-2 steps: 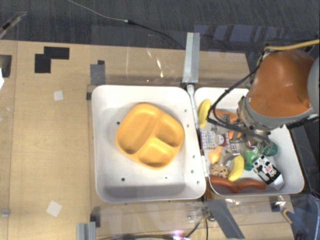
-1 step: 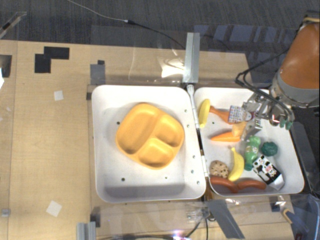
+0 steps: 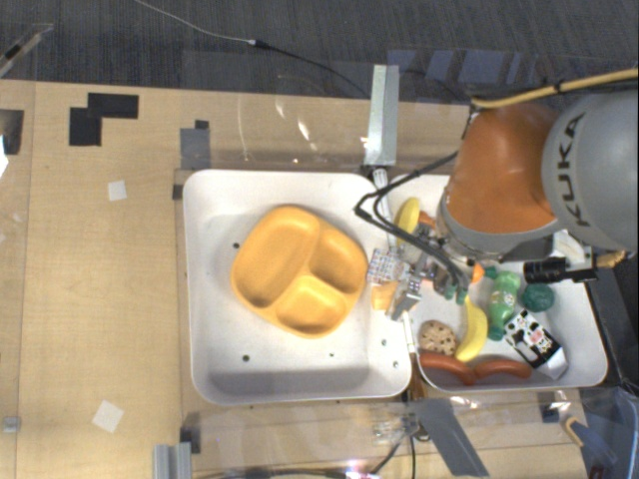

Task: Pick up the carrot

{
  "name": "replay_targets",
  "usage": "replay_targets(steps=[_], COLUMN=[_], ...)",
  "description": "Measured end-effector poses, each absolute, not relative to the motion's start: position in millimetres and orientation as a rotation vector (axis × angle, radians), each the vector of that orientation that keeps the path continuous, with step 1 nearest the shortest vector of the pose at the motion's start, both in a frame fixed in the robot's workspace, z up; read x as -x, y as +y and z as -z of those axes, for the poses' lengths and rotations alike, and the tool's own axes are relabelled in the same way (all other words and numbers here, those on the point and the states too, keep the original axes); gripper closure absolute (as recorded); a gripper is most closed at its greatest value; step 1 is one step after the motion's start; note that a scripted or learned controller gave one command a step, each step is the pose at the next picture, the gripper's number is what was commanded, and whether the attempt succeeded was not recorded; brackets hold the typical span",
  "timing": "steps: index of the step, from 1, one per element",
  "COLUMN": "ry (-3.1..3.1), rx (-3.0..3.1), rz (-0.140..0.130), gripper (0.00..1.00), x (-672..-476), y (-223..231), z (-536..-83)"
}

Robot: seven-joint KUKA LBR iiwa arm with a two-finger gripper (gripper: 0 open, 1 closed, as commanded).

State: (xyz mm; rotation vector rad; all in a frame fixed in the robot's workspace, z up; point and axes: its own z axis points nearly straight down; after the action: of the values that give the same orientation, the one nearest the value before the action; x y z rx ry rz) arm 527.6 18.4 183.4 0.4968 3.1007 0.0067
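My gripper (image 3: 401, 295) hangs low over the ridge between the two bins, at the left edge of the right bin (image 3: 589, 367). A small orange piece (image 3: 379, 295), which looks like the carrot, shows right against the gripper's left side. Whether it is held or only lies beside the gripper is unclear. The wrist and the orange band of the arm (image 3: 499, 183) cover the back of the right bin. Another small orange bit (image 3: 477, 271) peeks out under the wrist.
A yellow three-part plate (image 3: 300, 267) lies in the left bin (image 3: 215, 367). The right bin holds a banana (image 3: 472, 333), a cookie (image 3: 436, 337), a sausage (image 3: 479, 369), green pieces (image 3: 504, 292), a cow-patterned carton (image 3: 530, 338) and a yellow fruit (image 3: 407, 215).
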Motion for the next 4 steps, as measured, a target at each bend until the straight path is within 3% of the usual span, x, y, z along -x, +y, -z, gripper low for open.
replay_targets(steps=[1,2,3,4], ry=[3.130,3.111,3.117,3.114], rx=[-0.202,-0.359,-0.353,-0.355], rz=[-0.004,-0.001,-0.004,-0.004], gripper=[1.00,1.00,1.00,0.00], x=[-487.8,-509.8,-573.6,-574.3], y=[81.5,11.2,51.5,50.3], z=[-184.9,-221.2,-184.0,-185.7])
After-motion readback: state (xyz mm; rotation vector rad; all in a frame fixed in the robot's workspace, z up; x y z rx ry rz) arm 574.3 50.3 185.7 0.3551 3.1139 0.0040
